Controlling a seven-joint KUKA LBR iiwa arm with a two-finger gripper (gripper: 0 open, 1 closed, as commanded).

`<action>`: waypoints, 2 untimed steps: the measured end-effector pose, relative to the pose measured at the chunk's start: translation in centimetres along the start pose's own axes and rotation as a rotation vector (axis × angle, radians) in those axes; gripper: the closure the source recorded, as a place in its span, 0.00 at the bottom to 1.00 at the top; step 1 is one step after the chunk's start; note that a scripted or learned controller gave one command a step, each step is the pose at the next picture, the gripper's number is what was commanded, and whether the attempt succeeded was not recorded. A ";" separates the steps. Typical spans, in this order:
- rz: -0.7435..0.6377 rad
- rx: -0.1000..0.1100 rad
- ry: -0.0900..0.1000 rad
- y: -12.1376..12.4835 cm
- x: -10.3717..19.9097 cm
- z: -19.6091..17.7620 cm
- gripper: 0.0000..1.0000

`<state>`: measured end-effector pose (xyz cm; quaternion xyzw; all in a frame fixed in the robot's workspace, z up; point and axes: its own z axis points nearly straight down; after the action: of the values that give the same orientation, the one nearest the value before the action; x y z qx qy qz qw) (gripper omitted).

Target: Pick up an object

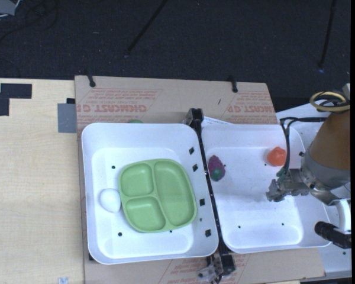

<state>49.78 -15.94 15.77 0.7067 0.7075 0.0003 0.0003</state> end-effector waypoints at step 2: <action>0.000 -0.001 -0.001 0.7 -0.2 -11.3 1.00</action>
<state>50.51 -16.11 27.10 0.7068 0.7074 0.0003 0.0008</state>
